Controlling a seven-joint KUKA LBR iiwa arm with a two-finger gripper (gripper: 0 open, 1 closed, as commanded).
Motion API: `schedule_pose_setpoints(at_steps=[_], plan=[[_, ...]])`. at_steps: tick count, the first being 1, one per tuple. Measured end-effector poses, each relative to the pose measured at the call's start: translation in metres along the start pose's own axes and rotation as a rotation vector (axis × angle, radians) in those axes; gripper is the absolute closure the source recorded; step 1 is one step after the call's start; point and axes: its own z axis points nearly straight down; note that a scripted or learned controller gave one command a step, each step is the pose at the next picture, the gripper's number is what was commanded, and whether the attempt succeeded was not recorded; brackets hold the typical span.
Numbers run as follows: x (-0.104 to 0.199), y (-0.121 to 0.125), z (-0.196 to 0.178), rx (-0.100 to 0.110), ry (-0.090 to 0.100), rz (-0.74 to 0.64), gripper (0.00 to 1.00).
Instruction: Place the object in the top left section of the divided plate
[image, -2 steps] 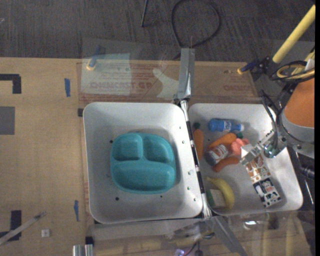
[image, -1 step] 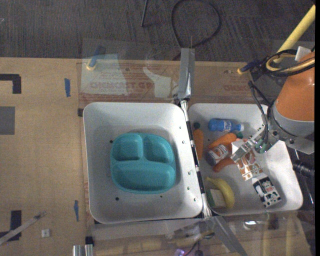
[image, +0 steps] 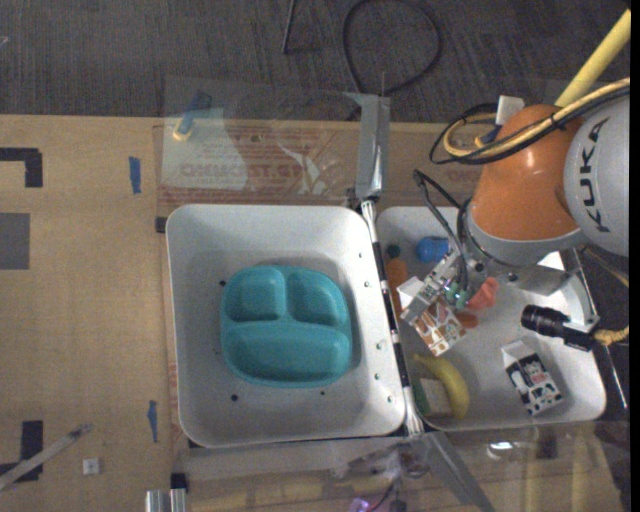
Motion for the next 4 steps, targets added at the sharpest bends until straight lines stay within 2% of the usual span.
schedule_pose_setpoints(at_steps=[1, 2, 3, 4], plan=[[0.072, 0.01, -0.017, 0.0, 0.0, -0.252, 1.0], [0.085, 0.041, -0.029, -0.004, -0.005, -0.43, 1.0], [0.104, 0.079, -0.029, -0.004, -0.004, -0.498, 1.0], [0.183, 0.094, -0.05, -0.001, 0.0, -0.577, 1.0]])
